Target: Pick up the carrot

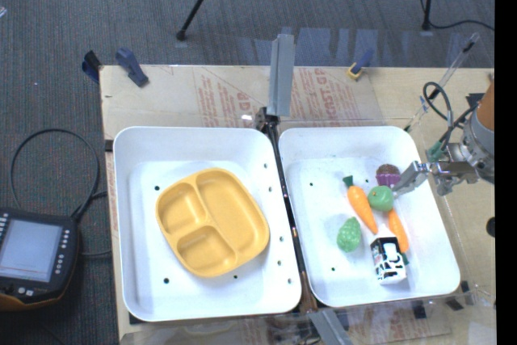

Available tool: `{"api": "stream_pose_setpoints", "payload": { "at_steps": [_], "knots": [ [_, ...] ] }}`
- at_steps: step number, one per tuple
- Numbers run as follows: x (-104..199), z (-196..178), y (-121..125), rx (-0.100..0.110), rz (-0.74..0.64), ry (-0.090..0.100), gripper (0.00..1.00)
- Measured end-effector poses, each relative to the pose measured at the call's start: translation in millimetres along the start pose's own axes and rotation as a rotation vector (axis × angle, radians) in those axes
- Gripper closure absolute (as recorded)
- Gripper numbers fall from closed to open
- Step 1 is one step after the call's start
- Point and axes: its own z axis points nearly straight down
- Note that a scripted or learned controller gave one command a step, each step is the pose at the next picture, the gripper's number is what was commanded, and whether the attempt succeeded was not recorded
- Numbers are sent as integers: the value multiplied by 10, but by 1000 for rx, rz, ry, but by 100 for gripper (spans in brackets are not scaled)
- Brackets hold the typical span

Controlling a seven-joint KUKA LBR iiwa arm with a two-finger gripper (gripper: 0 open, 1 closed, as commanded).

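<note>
The carrot [360, 207] lies in the right bin [323, 145], its green top pointing toward the far wall, with a green ball [380, 197] touching its right side and a purple thing [388, 173] just beyond that. A second orange piece [398, 229], a green lumpy toy [349, 234] and a black-and-white carton [389, 258] lie nearby. The pincer [410, 178] hangs at the bin's right rim; whether it is apart or together cannot be told. A yellow divided plate [212, 220] sits in the left bin [137, 149].
</note>
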Motion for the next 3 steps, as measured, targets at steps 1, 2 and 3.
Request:
{"api": "stream_pose_setpoints", "payload": {
  "at_steps": [1,2,3],
  "knots": [
    [44,1308,335,13,-69,4,0],
    [229,1648,287,4,274,1,0],
    [229,1558,284,7,276,3,100]
  ]
}}
